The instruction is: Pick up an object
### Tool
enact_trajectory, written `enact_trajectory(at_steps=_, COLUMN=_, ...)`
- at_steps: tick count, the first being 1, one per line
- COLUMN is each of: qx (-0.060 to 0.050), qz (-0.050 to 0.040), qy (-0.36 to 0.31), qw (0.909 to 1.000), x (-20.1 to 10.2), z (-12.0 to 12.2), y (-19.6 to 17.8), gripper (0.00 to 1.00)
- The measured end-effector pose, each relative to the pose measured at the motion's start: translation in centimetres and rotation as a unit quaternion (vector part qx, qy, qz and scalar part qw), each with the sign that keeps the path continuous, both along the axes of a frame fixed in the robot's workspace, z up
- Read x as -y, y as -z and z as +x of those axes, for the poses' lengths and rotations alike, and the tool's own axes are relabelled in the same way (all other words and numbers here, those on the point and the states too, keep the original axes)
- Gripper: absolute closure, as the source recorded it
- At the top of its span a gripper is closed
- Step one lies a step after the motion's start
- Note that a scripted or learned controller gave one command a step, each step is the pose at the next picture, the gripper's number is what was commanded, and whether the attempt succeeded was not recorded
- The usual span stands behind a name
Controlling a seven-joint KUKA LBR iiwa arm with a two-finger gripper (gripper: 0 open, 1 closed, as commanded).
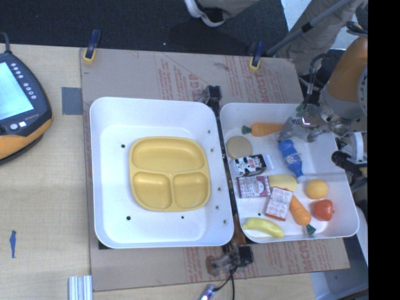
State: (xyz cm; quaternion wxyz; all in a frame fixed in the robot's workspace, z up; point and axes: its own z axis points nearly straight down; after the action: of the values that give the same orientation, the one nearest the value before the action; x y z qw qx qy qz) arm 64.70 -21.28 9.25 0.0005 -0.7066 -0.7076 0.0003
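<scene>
While reaching in from the right, gripper (304, 125) low over the right bin (337, 230), grip state indiscernible.

Nothing legible: red print on cardboard sheet (187, 74) and labels on small packets (252, 186) in right bin (350, 227) too blurred.

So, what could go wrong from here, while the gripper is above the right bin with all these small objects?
1. The gripper sits between the blue bottle and the carrot near the bin's far wall, so it may close on nothing or pinch an edge only.
2. The bottle is round and lies flat; it could roll or slip away.
3. Items in the right bin are crowded, so a descent may shove neighbours.
</scene>
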Motion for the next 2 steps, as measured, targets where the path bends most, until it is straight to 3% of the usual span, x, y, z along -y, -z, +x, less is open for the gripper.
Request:
enact_trajectory(at_steps=1, qx=-0.002, qz=-0.0003, qy=-0.002, qw=1.0, x=-3.8, z=-5.5, y=0.1, gripper=0.0)
enact_trajectory(at_steps=2, qx=0.0, qz=0.0003, qy=-0.002, qw=1.0, x=-10.2, z=-1.6, y=-6.6, gripper=0.0)
